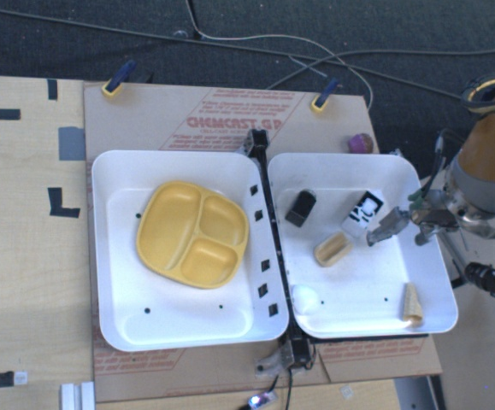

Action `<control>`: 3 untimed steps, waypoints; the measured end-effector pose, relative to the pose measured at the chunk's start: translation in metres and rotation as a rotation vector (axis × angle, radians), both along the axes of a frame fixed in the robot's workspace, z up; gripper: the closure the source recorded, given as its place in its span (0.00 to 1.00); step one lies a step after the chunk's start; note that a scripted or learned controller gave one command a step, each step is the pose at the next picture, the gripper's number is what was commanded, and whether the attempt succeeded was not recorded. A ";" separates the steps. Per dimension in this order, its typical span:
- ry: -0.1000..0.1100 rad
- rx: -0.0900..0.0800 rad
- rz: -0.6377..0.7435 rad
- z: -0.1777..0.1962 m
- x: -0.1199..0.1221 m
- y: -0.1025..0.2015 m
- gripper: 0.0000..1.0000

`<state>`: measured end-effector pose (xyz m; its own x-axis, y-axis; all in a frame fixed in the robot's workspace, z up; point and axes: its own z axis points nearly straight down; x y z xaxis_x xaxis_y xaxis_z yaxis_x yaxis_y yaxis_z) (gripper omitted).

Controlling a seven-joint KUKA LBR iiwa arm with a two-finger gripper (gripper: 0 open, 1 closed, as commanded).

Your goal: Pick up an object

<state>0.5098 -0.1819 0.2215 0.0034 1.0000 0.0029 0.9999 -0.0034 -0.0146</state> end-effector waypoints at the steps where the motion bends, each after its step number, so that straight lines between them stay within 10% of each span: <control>1: -0.013 -0.003 0.004 0.007 0.003 0.001 0.00; 3: -0.008 -0.002 0.005 -0.091 0.006 0.012 0.00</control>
<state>0.5158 -0.1701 0.1310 -0.0016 1.0000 0.0013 1.0000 0.0016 -0.0062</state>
